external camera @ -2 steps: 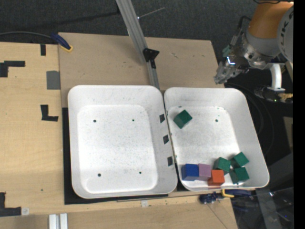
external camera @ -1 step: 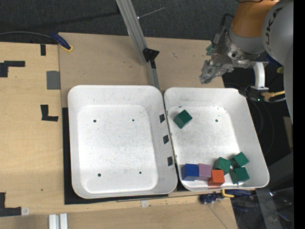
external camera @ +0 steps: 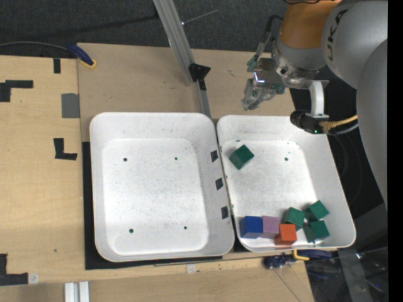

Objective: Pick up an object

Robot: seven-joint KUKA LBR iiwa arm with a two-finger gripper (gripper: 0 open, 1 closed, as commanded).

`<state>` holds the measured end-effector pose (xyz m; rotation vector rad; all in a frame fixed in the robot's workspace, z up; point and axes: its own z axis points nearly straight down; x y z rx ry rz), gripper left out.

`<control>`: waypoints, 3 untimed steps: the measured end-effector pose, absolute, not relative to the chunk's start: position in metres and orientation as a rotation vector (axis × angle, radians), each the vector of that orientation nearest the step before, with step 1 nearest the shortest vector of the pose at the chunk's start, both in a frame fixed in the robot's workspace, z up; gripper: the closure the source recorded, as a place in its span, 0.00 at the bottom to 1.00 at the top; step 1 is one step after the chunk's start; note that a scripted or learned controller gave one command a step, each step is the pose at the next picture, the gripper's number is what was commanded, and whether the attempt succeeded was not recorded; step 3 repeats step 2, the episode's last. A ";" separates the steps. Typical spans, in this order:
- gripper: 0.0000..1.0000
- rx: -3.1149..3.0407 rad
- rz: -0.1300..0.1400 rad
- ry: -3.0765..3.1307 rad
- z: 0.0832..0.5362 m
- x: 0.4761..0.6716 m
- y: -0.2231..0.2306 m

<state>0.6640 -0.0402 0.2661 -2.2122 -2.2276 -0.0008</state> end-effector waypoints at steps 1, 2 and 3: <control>1.00 -2.211 0.000 -2.227 0.262 0.651 0.018; 1.00 -2.212 0.001 -2.227 0.257 0.647 0.074; 1.00 -2.212 0.001 -2.227 0.257 0.647 0.074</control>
